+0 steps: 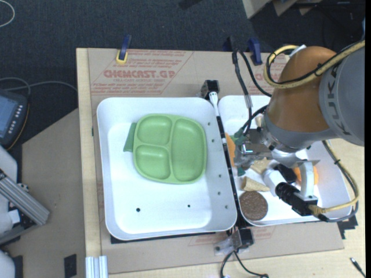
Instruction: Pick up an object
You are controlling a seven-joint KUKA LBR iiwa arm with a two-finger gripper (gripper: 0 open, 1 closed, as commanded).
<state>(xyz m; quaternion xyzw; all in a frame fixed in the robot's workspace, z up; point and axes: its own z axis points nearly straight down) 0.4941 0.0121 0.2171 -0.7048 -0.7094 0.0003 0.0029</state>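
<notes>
Two shallow white bins sit side by side on the bench, and the grey arm [301, 97] leans in from the right over the right bin [231, 110]. Its claw [247, 150] is down low in that bin's left half, close to the wall shared with the other bin. The bulky wrist covers most of it, so I cannot tell whether it is released or clenched, or whether it touches anything.

The loose things lie around it. An orange piece [231, 148] lies just beside the claw, against the bin's left wall. A pale chunk [261, 165] sits just below the claw, with a tan wedge [253, 184] next to it. A brown round disc [253, 205] lies flat near the front rim.

The left bin [116, 172] holds a green divided plate [171, 148], well apart from the claw, and two small dark specks on the floor toward the front.
</notes>
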